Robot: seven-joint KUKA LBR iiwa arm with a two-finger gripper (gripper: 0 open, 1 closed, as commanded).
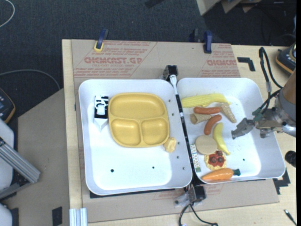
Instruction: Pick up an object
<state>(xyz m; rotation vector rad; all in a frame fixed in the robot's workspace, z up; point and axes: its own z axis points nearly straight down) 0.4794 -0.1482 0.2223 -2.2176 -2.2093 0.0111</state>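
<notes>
A: Where did the gripper (241, 129) stand?
B: In the right bin (263, 160), fingers apart, gripping nothing.
A: And the banana (219, 138)?
B: Just beside the fingertips, at their nine o'clock, untouched.

A divided plate (138, 118) lies in the left bin (127, 173); right of that plate, the right bin (263, 154) holds toy foods (211, 126).

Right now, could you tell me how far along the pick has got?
Nothing looks picked yet. The gripper sits low in the right bin, beside the banana and with nothing visibly between its fingers. The toy food lies in the bin; grasping and lifting remain.
</notes>
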